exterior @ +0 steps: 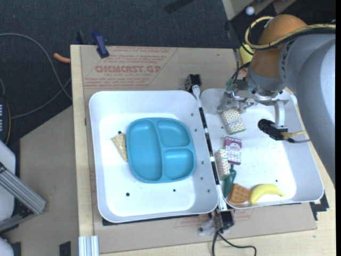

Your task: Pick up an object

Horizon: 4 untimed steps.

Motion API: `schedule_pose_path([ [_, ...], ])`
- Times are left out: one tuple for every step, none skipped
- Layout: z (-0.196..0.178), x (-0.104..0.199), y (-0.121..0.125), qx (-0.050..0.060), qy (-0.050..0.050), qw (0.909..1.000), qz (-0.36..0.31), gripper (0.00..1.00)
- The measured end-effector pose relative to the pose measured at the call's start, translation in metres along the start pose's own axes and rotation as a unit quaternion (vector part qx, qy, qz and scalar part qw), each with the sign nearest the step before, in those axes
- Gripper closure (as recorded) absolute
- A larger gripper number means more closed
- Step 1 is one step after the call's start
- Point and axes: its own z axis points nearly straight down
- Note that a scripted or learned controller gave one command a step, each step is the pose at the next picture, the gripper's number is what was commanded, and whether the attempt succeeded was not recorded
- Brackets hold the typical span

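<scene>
My gripper (pixel 236 98) hangs low over the far end of the right bin (pixel 298 164), just above a beige checkered cracker (pixel 234 121) that lies flat on the bin floor. Nearer the front lie a purple and white packet (pixel 233 149), a second beige cracker (pixel 222 165) against the left wall, a green piece (pixel 229 182), an orange waffle (pixel 239 194) and a yellow banana (pixel 265 192). The cracker under the gripper looks to be resting on the bin, not lifted.
The left bin (pixel 106 185) holds a blue divided plate (pixel 160 148) with a beige wedge (pixel 120 144) at its left side. A black-studded ridge (pixel 206 143) separates the two bins. The grey arm with its orange band (pixel 277 41) fills the upper right.
</scene>
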Motion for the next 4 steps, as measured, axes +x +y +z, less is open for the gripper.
schedule_pose_path([
  [-0.091,0.039,-0.053,0.002,0.002,1.0000,0.000,1.00],
  [-0.089,0.076,-0.109,0.003,0.002,1.0000,0.000,1.00],
  [-0.143,0.108,-0.128,0.002,0.002,1.0000,0.000,1.00],
  [-0.134,0.141,-0.128,0.003,0.002,1.0000,0.000,1.00],
])
